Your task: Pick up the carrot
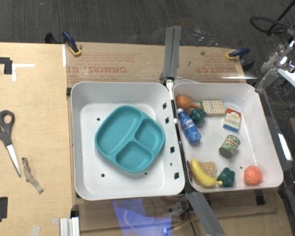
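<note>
Orange carrot [185, 102] sits wedged at far-left corner of right bin [265, 132], touching blue bottle [189, 126] — awkward reach imo. Can't tell my gripper's state rn.

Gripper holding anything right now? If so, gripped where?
Cannot be told for the gripper itself. The carrot lies unheld in the right bin, against its left wall beside the blue bottle.

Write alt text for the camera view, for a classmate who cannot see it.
Two shallow white bins sit side by side: the left bin holds a teal divided plate, and the right bin holds toy food, with the carrot at its far left corner beside a blue bottle. Scissors lie on the bench at left.
</note>
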